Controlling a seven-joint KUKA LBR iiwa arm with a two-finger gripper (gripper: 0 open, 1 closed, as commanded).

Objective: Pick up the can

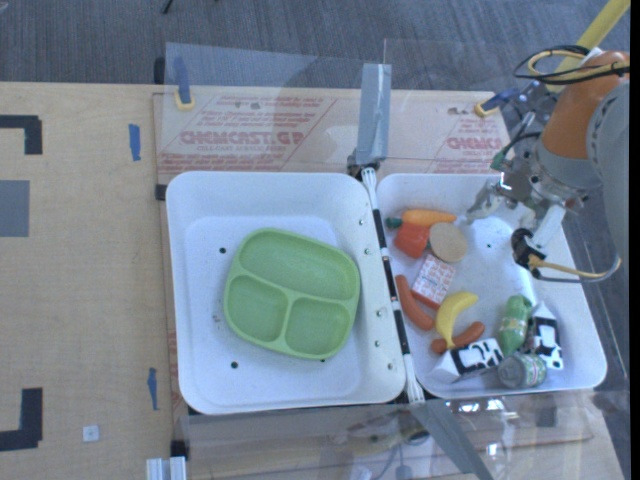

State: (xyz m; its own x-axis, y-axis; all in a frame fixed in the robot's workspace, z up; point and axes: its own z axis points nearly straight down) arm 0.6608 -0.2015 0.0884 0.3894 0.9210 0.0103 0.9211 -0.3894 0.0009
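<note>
Camera view is showing my gripper hovering with fingers spread and nothing between them over the right bin's far end, while the can is lying on its side at the near edge, well apart.

The light is bright and even, and it seems to come from above. The two white bins look very bright, almost washed out. The green plate has only a thin soft shadow at its lower edge. My arm drops a faint shadow on the bin floor. Clear plastic sheets show pale glare. Small things look a bit blurry.
</note>
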